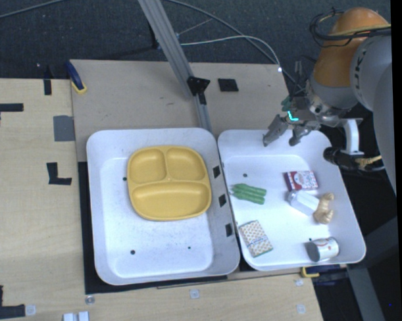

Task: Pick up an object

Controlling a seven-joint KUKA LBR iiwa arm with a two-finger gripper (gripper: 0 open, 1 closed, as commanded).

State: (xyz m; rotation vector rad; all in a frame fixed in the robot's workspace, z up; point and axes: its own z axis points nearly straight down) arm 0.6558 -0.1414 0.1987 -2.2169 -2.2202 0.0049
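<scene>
- Tool point(285, 134) hangs over the far edge of the right bin point(351, 214), its two fingers spread apart with nothing between them.
- Going left to right across the bench point(31, 195): the left bin point(107, 212) carries a yellow divided plate point(169, 183), well apart from the tool.
- Next, in the right bin, a green pod-like toy point(249, 193) lies nearest below the tool, its long axis running roughly left to right with a slight downward tilt.
- Nearer the camera sits a small patterned packet point(255, 237).
- Further right are a red-and-white box point(301, 181), a white piece point(304, 201) touching a tan figure point(324, 209), possibly a small toy, and a grey-and-white can point(322, 249) on its side at the near corner.
- Judgement: every candidate lies toward the camera from the tool, so the reach must come down and inward; the green toy is closest.
</scene>
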